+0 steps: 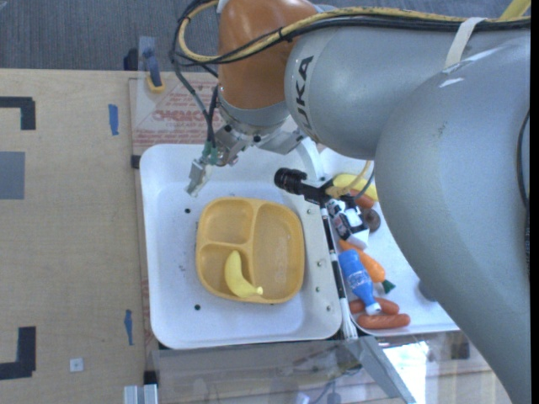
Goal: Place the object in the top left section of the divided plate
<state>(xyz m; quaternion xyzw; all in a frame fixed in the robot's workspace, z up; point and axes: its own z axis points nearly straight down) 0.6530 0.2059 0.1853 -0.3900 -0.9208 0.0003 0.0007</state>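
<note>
**Inspector A:** Where is the yellow plastic banana (240,278)?

**Inspector B:** In the lower-left section of the yellow divided plastic plate (286,251), inside the left shallow white bin (160,251).

**Inspector A:** And the two-finger gripper (199,177)?

**Inspector B:** Over the bin's bare floor just beyond the plate's upper-left corner, nothing between its fingers. Their spread cannot be told.

**Inspector A:** The right bin (425,310)?

**Inspector B:** Assorted toy foods, among them a blue bottle (357,278).

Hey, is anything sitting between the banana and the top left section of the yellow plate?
Only the plate's own low divider ridge. The banana lies in the bottom left section of the divided plate; the top left section just above it looks bare. The gripper hangs over the bin beyond the plate's top left corner.
</note>
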